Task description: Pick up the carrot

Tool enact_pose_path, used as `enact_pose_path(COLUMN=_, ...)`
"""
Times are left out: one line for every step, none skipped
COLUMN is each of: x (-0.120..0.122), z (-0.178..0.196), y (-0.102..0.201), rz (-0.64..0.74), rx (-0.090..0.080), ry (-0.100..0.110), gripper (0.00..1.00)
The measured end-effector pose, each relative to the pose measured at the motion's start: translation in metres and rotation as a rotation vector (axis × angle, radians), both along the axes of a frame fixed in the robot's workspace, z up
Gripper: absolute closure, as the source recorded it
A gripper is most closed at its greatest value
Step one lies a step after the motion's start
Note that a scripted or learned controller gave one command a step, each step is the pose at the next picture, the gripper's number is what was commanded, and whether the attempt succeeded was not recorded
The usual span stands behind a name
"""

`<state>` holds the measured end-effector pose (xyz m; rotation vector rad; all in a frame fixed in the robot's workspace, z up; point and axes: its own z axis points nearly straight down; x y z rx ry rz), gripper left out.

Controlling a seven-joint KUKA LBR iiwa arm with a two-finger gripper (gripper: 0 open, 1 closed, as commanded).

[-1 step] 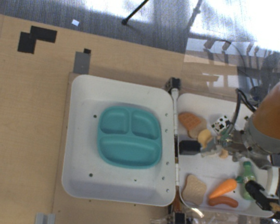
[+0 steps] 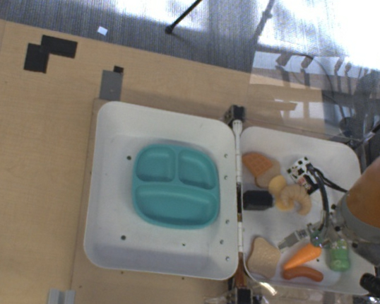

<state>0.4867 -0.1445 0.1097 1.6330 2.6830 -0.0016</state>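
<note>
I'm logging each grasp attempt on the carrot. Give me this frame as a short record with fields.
target: carrot, orange, lying tilted in the right bin, near its front edge
gripper: gripper low over the carrot's upper end; contact unclear
neighbours: sausage just in front of the carrot; green item to its right; bread slice to its left
left bin: left bin holds a teal divided plate
status: carrot lies in the bin, not lifted
</note>
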Motion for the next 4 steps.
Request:
enact_pose_path(x=0.005, z=-0.021, y=-0.015, rz=0.237, rx=0.002, ry=-0.01, gripper=0.0)
enact_pose_path(x=0.009, z=-0.008, y=-0.013, rz=0.237, rx=0.002, ry=-0.019, gripper=1.0)
enact_pose_path(x=0.004, z=0.077, y=0.071, rz=-0.039, rx=0.002, ry=-0.014, gripper=1.0)
enact_pose_path(x=0.003, z=0.076, y=0.069, rz=-0.041, rx=0.0, ry=-0.011, gripper=0.0)
